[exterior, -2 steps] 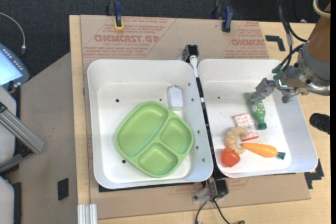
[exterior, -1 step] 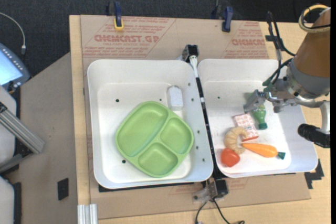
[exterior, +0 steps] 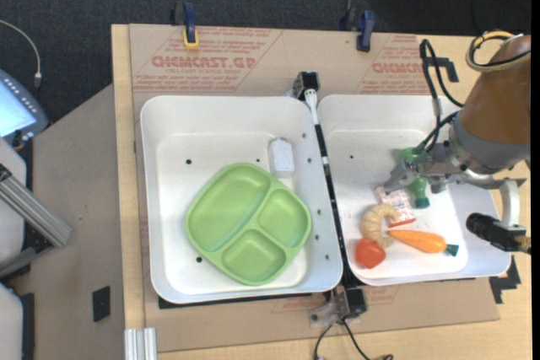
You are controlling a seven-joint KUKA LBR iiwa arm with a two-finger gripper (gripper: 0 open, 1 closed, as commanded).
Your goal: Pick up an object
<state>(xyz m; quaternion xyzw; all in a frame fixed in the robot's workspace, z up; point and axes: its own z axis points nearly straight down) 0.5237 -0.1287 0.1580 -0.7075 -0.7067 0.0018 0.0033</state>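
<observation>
In the right bin (exterior: pixel 363 118) lie a tan croissant-shaped piece (exterior: pixel 377 222), a red tomato (exterior: pixel 369 254), an orange carrot with a green tip (exterior: pixel 418 241) and a pink-and-white packet (exterior: pixel 396 200). My gripper (exterior: pixel 411 180) hangs low over the middle of that bin, just above the packet and behind the carrot. Small green parts (exterior: pixel 413 155) show around the gripper's tip. I cannot make out whether anything sits in it. The grey and orange arm (exterior: pixel 498 110) hides the bin's right wall.
The left bin (exterior: pixel 169 131) holds a green divided plate (exterior: pixel 248 222) and a small white object (exterior: pixel 282 156) by its back right side. A black clip (exterior: pixel 305 83) sits where the bins meet. Cables (exterior: pixel 434 76) trail behind the arm.
</observation>
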